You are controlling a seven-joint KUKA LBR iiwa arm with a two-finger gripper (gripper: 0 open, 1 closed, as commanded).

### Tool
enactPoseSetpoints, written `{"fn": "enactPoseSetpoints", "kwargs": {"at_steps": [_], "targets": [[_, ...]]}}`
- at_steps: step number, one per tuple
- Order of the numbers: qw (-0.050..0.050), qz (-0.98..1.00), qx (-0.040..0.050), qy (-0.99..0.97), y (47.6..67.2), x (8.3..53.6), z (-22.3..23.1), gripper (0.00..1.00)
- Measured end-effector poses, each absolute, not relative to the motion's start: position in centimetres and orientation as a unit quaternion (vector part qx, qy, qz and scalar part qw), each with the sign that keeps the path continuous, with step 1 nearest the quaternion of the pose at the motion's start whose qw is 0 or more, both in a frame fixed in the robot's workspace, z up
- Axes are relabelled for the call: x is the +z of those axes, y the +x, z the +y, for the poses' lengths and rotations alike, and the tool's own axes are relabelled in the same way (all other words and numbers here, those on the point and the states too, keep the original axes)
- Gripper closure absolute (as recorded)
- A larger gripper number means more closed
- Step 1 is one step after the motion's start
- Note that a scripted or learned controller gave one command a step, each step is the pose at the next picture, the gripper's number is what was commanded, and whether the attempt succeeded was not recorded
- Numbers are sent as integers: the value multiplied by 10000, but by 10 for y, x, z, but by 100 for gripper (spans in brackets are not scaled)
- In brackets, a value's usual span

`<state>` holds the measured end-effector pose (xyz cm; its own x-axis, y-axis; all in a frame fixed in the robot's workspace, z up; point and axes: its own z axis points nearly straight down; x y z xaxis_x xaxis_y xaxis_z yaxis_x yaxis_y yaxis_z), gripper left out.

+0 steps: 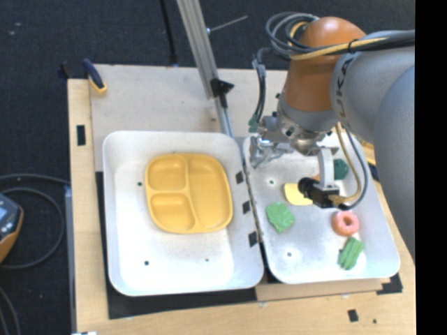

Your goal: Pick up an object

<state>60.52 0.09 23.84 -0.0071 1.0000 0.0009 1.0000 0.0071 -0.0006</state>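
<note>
Your yellow piece (293,195) lies mid right-hand bin (307,272), partly hidden by the arm, as is a teal object (340,167) behind it. Green leaf (280,217), pink ring (346,223) and green block (350,252) lie nearer. The gripper (262,147) hangs over the bin's far left corner, and you can't tell its state.

The arm (314,68) covers part of a teal thing (340,167) and a yellow piece (293,195).

A yellow divided plate (188,191) lies in the left bin (129,260).
</note>
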Motion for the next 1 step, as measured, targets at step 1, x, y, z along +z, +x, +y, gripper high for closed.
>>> {"fn": "enactPoseSetpoints", "kwargs": {"at_steps": [1], "targets": [[9,-7099,1,-7043,603,230,58,100]]}}
